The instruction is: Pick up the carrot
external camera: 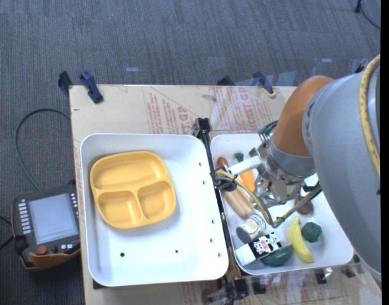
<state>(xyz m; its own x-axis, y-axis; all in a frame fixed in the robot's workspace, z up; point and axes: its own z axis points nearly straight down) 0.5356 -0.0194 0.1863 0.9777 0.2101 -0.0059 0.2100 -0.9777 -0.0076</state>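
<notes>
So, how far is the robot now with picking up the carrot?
Done: the arm has reached over the right bin, with the gripper low among the toy food. In hand: nothing visibly; the carrot lies in the bin beside the hot dog, partly hidden by the gripper. Left: grasping the carrot and lifting it.

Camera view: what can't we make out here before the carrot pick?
- Gripper: finger state hidden beneath the grey wrist.
- Orange toy carrot: largely covered by the gripper, so its contact is unclear.
- Right-hand shallow white bin: its far right side hidden by the arm.
- Small black-and-white patterned toy: too small to identify.
</notes>
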